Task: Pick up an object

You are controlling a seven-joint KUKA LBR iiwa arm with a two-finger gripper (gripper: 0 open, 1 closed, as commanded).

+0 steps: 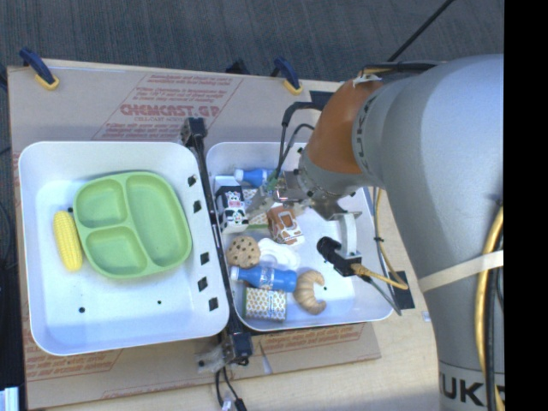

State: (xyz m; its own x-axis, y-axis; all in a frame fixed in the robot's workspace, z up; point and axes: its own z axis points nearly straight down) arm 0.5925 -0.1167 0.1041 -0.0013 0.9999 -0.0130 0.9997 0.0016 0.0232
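- Two fingers cannot be told apart under the wrist; whether the gripper [287, 205] is spread or pinching, I cannot tell.
- It sits low in the right bin [370, 306], over a small brown carton [285, 225].
- Near it lie a cookie [244, 251], blue bottle [267, 277] and croissant [310, 291].
- Nothing looks lifted; the pick seems unfinished.
- The left bin [43, 306] holds a green tray [133, 223] and corn [68, 240].

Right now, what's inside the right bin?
In the right bin: cookie, croissant, blue bottle, patterned box, small carton. The arm covers the bin's far right part.
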